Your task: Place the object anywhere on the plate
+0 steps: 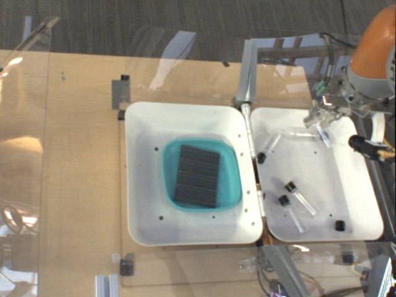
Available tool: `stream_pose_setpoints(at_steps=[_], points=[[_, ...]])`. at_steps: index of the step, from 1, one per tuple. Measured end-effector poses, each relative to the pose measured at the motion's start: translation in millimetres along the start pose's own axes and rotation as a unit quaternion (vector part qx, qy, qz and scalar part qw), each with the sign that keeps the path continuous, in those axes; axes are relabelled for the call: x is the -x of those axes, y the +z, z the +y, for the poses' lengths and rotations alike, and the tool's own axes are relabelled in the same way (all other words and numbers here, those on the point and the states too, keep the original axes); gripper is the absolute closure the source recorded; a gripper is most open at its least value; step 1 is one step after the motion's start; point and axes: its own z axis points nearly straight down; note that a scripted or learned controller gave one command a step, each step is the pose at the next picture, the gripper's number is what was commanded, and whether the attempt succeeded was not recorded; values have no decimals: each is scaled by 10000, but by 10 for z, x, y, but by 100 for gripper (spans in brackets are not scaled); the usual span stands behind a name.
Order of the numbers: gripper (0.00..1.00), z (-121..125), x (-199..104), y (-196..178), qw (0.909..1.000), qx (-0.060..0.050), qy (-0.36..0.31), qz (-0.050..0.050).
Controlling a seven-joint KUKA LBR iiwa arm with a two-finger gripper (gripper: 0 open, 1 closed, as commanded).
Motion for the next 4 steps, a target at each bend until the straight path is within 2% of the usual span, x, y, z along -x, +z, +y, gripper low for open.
stream_pose_setpoints(at_steps=[1, 2, 3, 4], points=[[100, -104, -983, -413, 9999, 6, -126, 16], [100, -865, -1727, -76, 9981, -27, -616, 19], [0, -864, -1721, -78, 9981, -27, -612, 20], [100, -846, -1729, -188, 9981, -2, -618, 24]])
